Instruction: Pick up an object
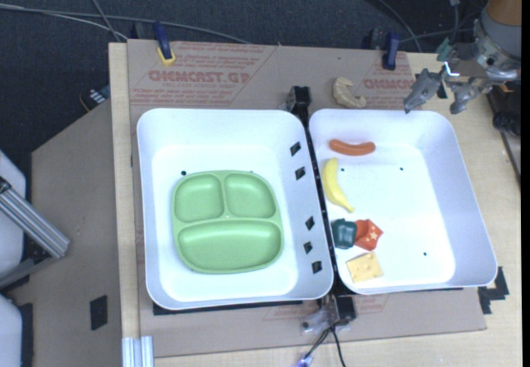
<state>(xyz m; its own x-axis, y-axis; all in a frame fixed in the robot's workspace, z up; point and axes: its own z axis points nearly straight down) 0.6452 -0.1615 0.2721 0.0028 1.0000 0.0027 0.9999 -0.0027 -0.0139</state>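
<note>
The right bin [439, 216] holds several small toys along its left side: an orange-red sausage [352, 147], a yellow banana [335, 185], a teal piece [343, 232], a red piece [369, 234] and a yellow wedge [363, 267]. My gripper [434, 103] hangs above the back right corner of that bin, over its far rim. It is open, with nothing between its spread fingers. It is well away from all the toys.
A green divided plate [227, 220] lies in the left bin [157, 191]. A beige curved piece [349, 92] rests on the cardboard behind the bins. Clamps [165, 49] hold the board at the back edge.
</note>
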